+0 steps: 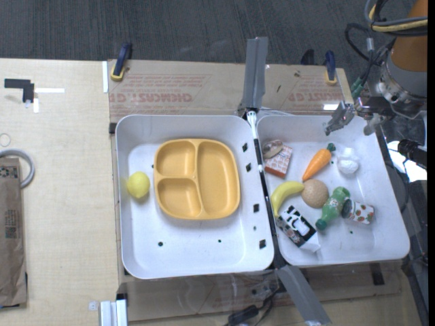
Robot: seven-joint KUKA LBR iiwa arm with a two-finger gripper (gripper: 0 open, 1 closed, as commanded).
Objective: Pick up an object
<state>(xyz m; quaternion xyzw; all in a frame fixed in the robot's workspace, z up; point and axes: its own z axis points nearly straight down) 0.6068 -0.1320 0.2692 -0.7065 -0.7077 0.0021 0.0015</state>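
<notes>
Tray (197,178), lemon (138,185) in left bin (129,250); gripper (338,121) seemingly spread above right bin (391,243).

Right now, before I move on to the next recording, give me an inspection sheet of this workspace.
Surface: two white bins side by side, left bin and right bin, on a bench.
Job's things: in the right bin, carrot, banana, green bottle, small can, snack packet; in the left bin, lemon beside the yellow divided plate.
Clutter: brown bag at far left.
Grippers: gripper above the right bin's back rim, holding nothing visible.
Cables: yellow and black cables looped on the arm.
Surroundings: blue clamps, cardboard backing.
</notes>
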